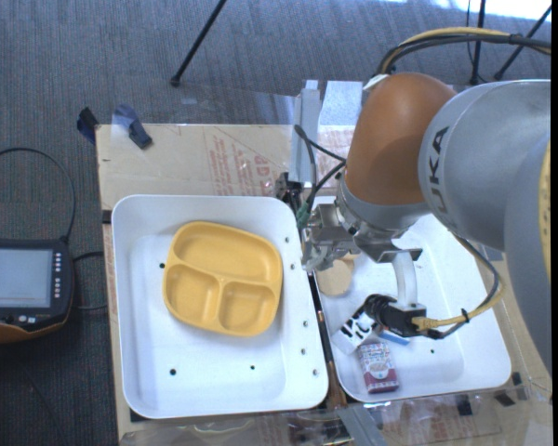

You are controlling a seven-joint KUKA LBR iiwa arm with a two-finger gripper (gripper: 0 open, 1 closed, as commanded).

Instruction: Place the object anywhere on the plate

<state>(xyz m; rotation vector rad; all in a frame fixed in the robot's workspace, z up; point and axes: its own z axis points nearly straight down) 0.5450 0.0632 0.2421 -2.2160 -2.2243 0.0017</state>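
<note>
We see the gripper (327, 254) low over the near-left corner of the right bin (465, 342), beside the wall shared with the left bin (139, 342); its own body hides the tips, so we cannot tell how it is set. Just beneath it we make out a pale tan round object (338, 278) on the bin floor. Nearer us lie a black-and-white item (358, 328) and a small red packet (379, 365). In the left bin we find the yellow three-compartment plate (225, 277), with nothing on it
</note>
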